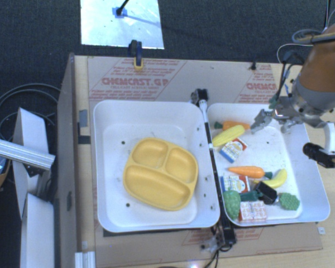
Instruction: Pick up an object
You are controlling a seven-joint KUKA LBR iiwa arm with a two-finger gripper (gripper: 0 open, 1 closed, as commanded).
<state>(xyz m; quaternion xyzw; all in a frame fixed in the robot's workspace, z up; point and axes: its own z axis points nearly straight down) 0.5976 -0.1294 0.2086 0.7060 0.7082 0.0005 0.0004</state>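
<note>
Two white bins (100, 149) – tool (272, 119) (empty), spread

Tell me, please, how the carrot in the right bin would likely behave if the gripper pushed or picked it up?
The carrot looks like a smooth toy, so probably stiff and light. Its round, tapered shape suggests it may roll or swing round when pushed. Lying flat beside the banana, it may slip between the fingers if gripped near its thin end.

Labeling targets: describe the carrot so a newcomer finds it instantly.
Look in the right-hand white bin, near its middle. The carrot lies flat there, left of the banana; it is the long orange taper with a green tip.
</note>
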